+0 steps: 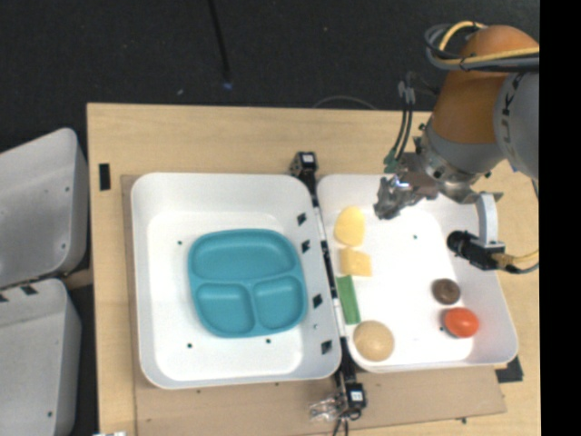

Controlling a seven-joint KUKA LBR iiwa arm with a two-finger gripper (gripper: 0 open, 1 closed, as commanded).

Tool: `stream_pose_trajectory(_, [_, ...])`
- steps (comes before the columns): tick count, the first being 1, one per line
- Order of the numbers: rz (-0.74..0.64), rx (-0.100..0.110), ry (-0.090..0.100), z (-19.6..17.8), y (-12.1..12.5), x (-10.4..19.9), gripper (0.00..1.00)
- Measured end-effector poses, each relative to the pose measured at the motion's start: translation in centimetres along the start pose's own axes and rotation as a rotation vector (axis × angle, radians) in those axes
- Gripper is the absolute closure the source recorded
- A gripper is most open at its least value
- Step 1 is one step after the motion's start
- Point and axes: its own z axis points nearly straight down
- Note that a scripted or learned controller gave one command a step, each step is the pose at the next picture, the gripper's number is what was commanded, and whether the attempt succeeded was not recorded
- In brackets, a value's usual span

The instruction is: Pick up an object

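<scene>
Lemon [349, 225], the likeliest pick, lies far down the right bin [408, 357], by the divider, with a cheese wedge [356, 262] just nearer. Nearest the camera sit a bun [373, 341] and tomato [461, 322], then a brown nut [445, 291] and green stick [347, 299]. Beyond the lemon hangs the gripper [388, 205]; whether it is apart or together I cannot tell. Risk: the round lemon rolls off, or the divider blocks a descent

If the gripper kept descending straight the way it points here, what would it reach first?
Probably bare floor of the right white bin: the gripper hangs just right of the rounded yellow food piece. Depth is unclear, so it might graze that piece.
</scene>
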Motion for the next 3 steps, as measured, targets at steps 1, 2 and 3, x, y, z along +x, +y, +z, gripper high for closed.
stream_pose_trajectory(1, [0.001,0.001,0.0,0.9,-0.4,4.9,1.0])
stream_pose_trajectory(2, [-0.001,-0.001,0.001,-0.3,-0.2,10.1,1.0])
stream_pose_trajectory(3, [-0.002,-0.001,0.002,-1.2,-0.5,15.3,1.0])
